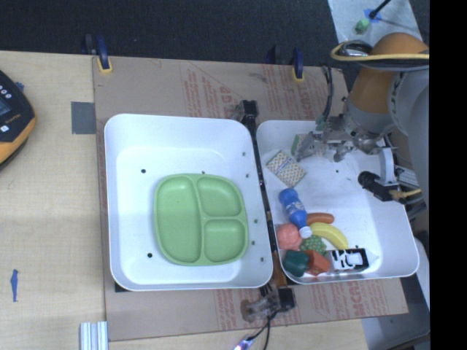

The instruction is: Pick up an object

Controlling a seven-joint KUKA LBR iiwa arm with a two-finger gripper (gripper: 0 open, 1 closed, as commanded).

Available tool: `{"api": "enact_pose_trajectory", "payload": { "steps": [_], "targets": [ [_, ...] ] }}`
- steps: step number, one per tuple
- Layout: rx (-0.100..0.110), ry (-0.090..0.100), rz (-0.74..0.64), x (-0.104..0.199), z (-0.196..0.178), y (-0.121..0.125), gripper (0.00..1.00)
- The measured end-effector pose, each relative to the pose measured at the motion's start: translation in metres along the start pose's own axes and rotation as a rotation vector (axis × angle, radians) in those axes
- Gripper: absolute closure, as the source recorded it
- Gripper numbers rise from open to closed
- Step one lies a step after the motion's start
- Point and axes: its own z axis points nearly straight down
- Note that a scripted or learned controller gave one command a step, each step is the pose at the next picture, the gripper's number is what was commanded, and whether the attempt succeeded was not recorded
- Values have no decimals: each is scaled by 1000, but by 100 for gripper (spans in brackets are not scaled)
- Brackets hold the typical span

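Nearest the camera, the front corner of the right bin (398,265) holds a tight pile of small items. A black-and-white block (349,259) sits at the front edge, just beside a dark green piece (295,262) and a red piece (319,263). A small green leafy bit (314,244) lies in the middle of the pile. A yellow banana (329,234) rests just behind it, touching an orange sausage-shaped piece (321,218). A round pink-orange ball (287,235) sits at the left of the pile, against the bin wall. A blue bottle (295,208) with a white cap lies on its side, running from the pile toward the bin's middle. Farther back, a small checked packet (285,168) lies flat and apart from the pile.

The left bin (124,188) holds a light green divided plate (199,218) with three compartments, lying flat near its centre.

At the far end of the right bin, the gripper (327,144) hangs low over the back corner, with the grey arm (408,115) and its orange band behind it. The claw is small and blurred; cannot tell whether it is open or closed, and nothing is visibly between its tips. A dark clamp-like part (379,187) sticks out over the bin's right rim, possibly part of the arm's fittings.
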Motion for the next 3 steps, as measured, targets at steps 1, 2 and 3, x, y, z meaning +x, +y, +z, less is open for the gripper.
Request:
{"api": "enact_pose_trajectory", "payload": {
  "steps": [1,2,3],
  "targets": [
    [-2,-1,2,-46,-21,0,0],
    [-4,-1,2,-63,-154,0,0],
    [1,0,0,35,-51,-40,0]
  ]
}}
